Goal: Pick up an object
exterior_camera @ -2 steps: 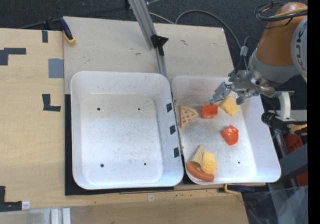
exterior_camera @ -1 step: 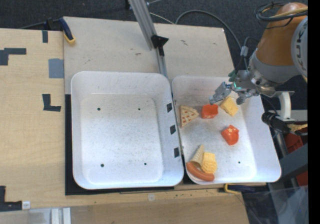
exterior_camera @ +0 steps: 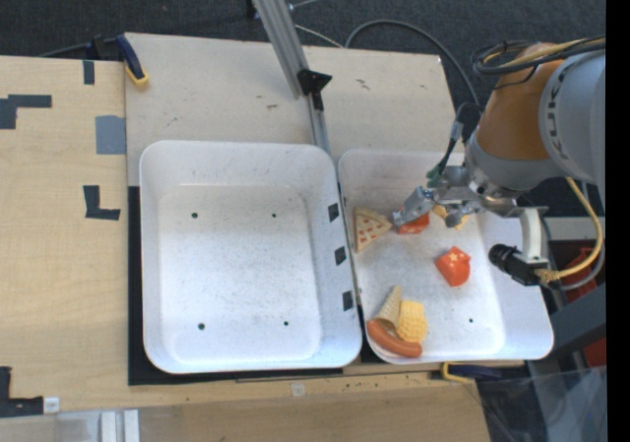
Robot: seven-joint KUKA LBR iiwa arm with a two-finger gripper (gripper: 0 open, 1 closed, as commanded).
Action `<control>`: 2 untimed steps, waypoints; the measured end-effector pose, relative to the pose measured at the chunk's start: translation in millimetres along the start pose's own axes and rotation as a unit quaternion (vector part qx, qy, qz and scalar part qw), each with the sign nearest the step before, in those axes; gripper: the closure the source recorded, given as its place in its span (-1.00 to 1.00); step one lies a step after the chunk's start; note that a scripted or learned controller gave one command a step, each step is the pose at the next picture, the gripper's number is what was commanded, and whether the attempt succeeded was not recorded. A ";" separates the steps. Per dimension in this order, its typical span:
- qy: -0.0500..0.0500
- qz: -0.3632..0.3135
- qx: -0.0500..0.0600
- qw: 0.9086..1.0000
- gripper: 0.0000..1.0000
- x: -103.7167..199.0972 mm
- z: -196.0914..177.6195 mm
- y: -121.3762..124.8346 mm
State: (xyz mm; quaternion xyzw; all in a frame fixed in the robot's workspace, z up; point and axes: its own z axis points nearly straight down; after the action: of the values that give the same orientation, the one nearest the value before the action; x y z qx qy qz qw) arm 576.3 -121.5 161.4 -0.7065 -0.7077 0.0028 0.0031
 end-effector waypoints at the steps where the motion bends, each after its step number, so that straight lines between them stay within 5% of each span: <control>1: 0.000 0.000 -0.001 1.000 -1.00 -4.8 45.2 -0.5; 2: -0.001 0.000 -0.004 1.000 -1.00 -4.3 73.6 -0.4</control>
State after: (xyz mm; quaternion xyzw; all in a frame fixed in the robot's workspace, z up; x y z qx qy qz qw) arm 575.3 -125.8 87.8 -0.7065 -0.7078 0.0010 0.0000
